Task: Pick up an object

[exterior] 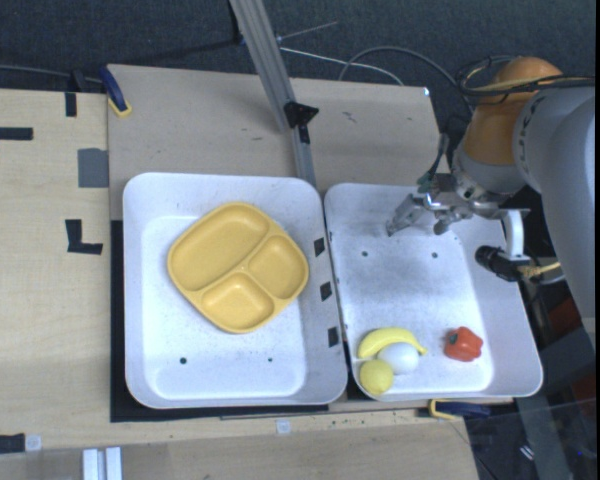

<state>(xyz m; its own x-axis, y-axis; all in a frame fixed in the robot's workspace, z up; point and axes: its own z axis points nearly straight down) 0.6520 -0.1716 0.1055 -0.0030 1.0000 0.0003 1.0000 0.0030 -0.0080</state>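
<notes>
The right bin [432, 278] is lying mostly bare. The gripper [420, 217] is hovering over its far edge, jaws seemingly spread, gripping nothing. Banana [384, 341], lemon [376, 376], egg [405, 359] and pepper [463, 344] are crowding its near edge.

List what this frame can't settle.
- Gripper: small and blurred in the camera view; finger state unreadable.
- White ball: partly covered by the banana; type unclear.
- Lemon: sits at the right bin's corner, contact with the wall unclear.
- Red item: too small to identify.
</notes>
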